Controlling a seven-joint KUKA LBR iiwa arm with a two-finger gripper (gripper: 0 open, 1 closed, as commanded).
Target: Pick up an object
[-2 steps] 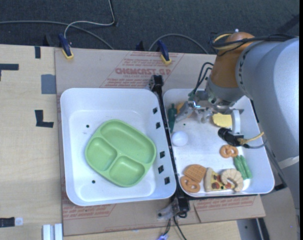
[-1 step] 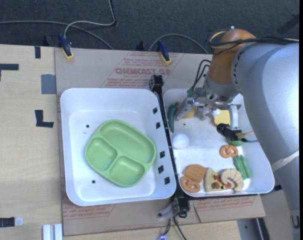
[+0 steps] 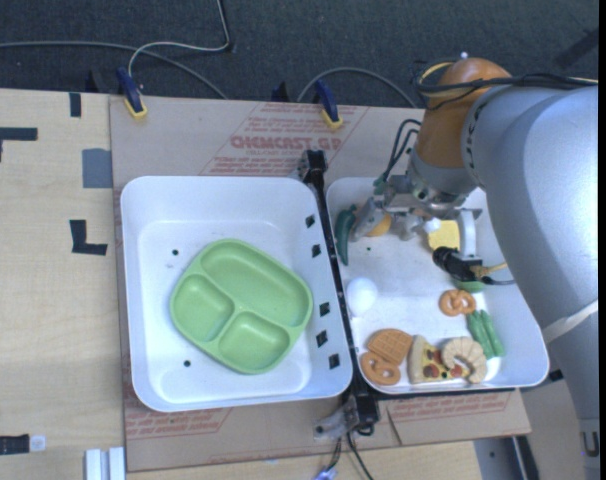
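My gripper [image 3: 391, 218] hangs low over the far left part of the right bin [image 3: 403, 278], under the orange wrist band. A dark green toy vegetable [image 3: 342, 231] lies just to its left against the bin's wall. A small yellow-orange piece [image 3: 381, 226] shows right at the gripper's tip; whether it is held is unclear. A yellow block [image 3: 443, 235] lies to the gripper's right.
The right bin's near part holds a white round piece [image 3: 361, 293], a waffle [image 3: 390, 345], two pretzels [image 3: 380, 371] [image 3: 458, 301], a pizza slice [image 3: 423, 360], a shrimp-like piece [image 3: 465, 356] and a green bean [image 3: 483, 333]. A green divided plate [image 3: 242, 305] lies in the left bin [image 3: 153, 218].
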